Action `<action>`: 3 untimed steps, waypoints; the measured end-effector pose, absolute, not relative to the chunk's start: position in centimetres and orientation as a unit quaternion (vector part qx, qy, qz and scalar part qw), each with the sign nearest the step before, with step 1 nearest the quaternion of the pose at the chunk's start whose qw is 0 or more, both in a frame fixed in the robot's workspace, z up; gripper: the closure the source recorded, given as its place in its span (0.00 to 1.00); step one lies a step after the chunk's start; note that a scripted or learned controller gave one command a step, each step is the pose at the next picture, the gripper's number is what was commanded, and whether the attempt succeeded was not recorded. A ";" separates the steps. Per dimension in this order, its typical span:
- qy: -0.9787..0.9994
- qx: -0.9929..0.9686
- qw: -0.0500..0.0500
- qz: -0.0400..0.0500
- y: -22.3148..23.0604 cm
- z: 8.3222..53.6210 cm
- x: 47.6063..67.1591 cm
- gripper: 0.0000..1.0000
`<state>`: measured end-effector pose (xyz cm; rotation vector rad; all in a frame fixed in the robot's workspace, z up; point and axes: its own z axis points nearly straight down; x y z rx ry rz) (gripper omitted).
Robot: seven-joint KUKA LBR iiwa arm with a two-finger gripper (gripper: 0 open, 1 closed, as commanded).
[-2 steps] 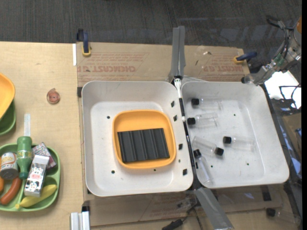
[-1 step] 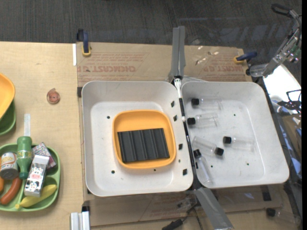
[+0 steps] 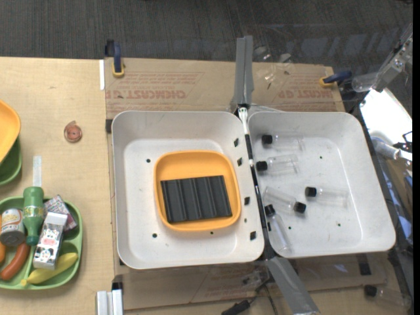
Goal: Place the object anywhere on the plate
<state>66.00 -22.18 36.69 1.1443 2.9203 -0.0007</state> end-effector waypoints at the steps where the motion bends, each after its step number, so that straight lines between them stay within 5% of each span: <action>1: 0.964 0.264 0.002 0.000 -22.2 38.8 65.0 1.00; 3: 0.996 -0.085 0.003 0.000 -22.2 44.2 65.2 1.00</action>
